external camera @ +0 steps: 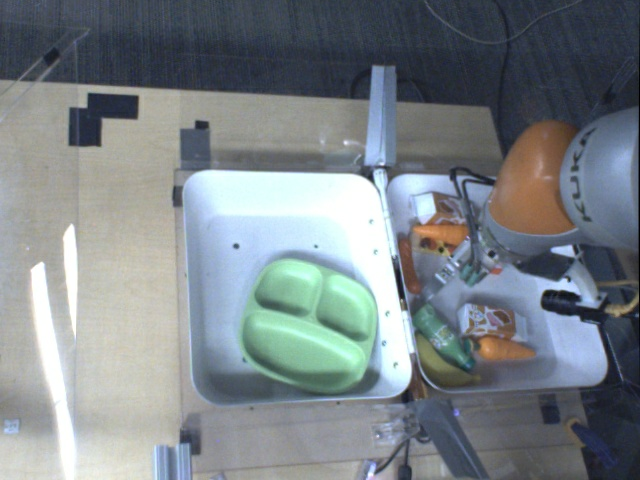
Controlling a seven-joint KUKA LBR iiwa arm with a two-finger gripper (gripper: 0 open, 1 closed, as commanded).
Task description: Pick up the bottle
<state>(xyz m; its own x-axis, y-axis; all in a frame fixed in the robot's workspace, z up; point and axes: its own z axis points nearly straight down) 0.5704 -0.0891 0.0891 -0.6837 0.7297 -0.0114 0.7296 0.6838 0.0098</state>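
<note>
A green bottle (441, 332) lies on its side in the right bin (570, 368), near the bin's front left corner and partly over a yellow banana (445, 368). My gripper (466, 267) hangs over the middle of the right bin, up and right of the bottle and apart from it. The grey arm with its orange band (533, 190) reaches in from the right and hides part of the bin's far side.
The right bin also holds a carrot (440, 235) at the back, another carrot (505, 349) at the front, a small printed carton (487, 320) and a packet (437, 207). A green divided plate (309, 324) lies in the left bin (220, 208).
</note>
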